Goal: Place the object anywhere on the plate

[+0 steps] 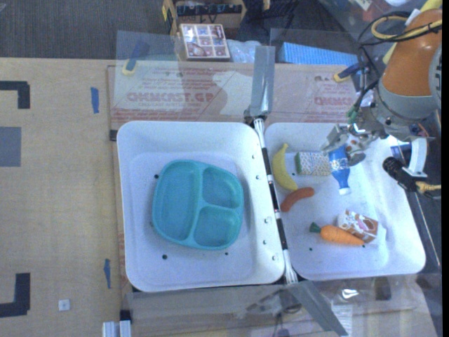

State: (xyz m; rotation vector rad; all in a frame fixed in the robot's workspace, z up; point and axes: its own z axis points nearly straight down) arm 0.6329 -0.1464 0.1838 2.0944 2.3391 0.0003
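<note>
Two bins: the left bin [133, 209] carries the teal plate [198, 204] at its centre. Gripper [345, 146] hovers near the right bin's [403, 248] far edge, above a blue bottle [340, 168]; finger state cannot be determined. Step: pick-up. Next: secure the bottle, then carry it left.

Teal plate [198, 205] in left bin [133, 188], banana [282, 167], sausage [297, 198], carrot [339, 235] in right bin [400, 258], gripper [349, 140] upper right above blue bottle [340, 170].

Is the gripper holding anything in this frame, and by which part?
Cannot be told. The gripper sits low over the blue bottle in the right bin, but no grasp is visible.
</note>
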